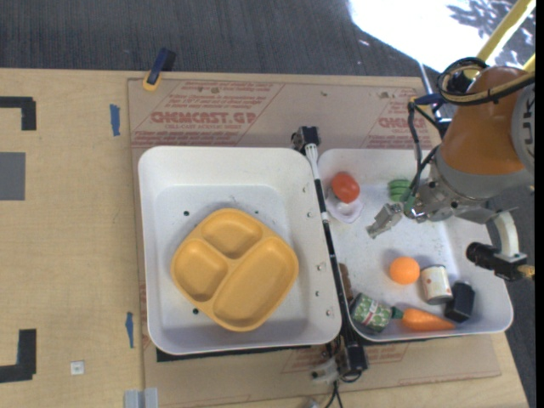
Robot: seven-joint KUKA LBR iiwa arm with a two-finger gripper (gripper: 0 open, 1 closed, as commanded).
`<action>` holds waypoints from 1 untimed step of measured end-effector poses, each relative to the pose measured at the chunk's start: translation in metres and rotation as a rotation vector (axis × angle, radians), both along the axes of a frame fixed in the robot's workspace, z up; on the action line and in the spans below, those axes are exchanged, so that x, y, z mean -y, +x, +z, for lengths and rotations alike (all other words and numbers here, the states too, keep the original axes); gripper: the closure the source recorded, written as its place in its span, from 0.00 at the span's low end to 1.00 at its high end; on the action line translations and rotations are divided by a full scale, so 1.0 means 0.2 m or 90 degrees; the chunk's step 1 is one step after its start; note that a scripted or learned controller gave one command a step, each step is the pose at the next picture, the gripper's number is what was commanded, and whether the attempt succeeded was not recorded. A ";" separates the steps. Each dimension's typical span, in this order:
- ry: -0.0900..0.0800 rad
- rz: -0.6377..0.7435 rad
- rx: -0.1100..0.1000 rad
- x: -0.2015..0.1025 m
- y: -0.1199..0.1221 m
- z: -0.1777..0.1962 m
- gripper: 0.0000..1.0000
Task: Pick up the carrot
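The carrot (427,320) is small and orange. It lies along the near wall of the right bin (374,164), between a green-and-white can (371,311) and a black block (461,301). My gripper (385,218) hangs over the middle of that bin, well up and left of the carrot. It is open with nothing between its fingers. The grey and orange arm reaches in from the right and covers the bin's far right corner.
The right bin also holds a red-orange fruit (344,185), a green item (399,189) partly behind the wrist, an orange ball (405,270) and a white cylinder (435,282). A yellow divided plate (235,268) sits in the left bin (170,177).
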State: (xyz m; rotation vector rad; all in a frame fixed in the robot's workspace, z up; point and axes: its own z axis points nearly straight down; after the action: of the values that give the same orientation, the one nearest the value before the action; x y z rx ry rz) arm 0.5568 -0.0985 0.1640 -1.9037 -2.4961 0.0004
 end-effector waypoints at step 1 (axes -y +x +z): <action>0.000 -0.017 0.000 -0.29 -0.39 0.10 0.00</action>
State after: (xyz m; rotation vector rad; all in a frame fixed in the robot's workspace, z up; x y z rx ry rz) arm 0.4792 -0.0397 0.1844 -1.9363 -2.4708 0.0004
